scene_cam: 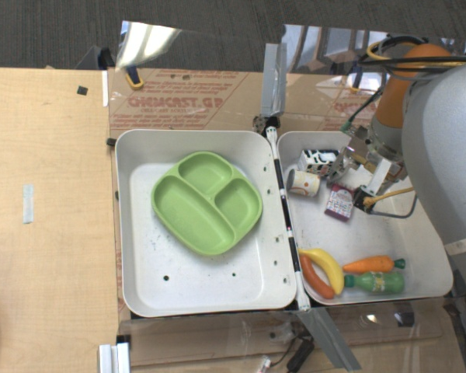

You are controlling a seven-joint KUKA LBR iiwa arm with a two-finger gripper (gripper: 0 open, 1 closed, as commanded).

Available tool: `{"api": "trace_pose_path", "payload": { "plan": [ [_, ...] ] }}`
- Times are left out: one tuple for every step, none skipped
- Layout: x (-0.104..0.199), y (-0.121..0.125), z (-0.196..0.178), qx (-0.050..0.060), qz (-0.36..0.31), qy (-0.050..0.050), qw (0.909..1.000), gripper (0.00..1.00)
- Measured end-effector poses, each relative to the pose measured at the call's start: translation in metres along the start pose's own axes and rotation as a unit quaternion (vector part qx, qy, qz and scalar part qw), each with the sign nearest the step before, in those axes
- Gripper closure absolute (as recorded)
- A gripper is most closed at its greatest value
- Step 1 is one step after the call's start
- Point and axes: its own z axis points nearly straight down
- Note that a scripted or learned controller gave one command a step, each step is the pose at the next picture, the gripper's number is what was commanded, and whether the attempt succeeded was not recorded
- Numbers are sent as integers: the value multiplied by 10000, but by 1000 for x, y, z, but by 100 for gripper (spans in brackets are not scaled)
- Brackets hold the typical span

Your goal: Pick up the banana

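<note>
The yellow banana (327, 266) lies curved at the front left of the right bin (427, 231), resting against a red-orange sausage-like piece (314, 280). My gripper (346, 172) hangs over the back of the same bin, well behind the banana. It is just above a purple packet (339, 204) and beside a black-and-white cow toy (318, 159). Nothing shows in its grasp.
A carrot (370, 265) and a green bottle (377, 283) lie right of the banana. A small cream cup (303, 183) lies on its side near the bin's left wall. The left bin (132, 231) holds a green divided plate (207, 201).
</note>
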Motion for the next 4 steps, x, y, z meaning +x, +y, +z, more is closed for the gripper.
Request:
{"api": "trace_pose_path", "payload": {
  "plan": [
    [20,-17,0,-158,963,-59,9952,0],
    [20,-27,1,-217,1648,39,9861,0],
    [18,-41,0,-261,2455,141,9689,0],
    [6,-52,1,-250,3125,164,9494,0]
  ]
}}
